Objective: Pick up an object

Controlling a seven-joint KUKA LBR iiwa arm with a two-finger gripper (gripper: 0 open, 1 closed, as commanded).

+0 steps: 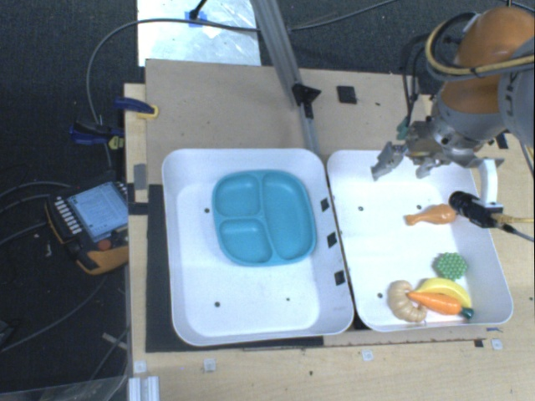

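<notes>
Grey and spread open with nothing between its fingers, the gripper is hovering over the right bin's upper edge, seemingly approaching, and next needs lowering onto a toy like the drumstick right of centre.

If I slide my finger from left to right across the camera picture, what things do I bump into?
Small device with a screen on the floor → blue divided plate in the left bin → the robot's hand above the right bin → toy chicken drumstick → green toy broccoli.
</notes>
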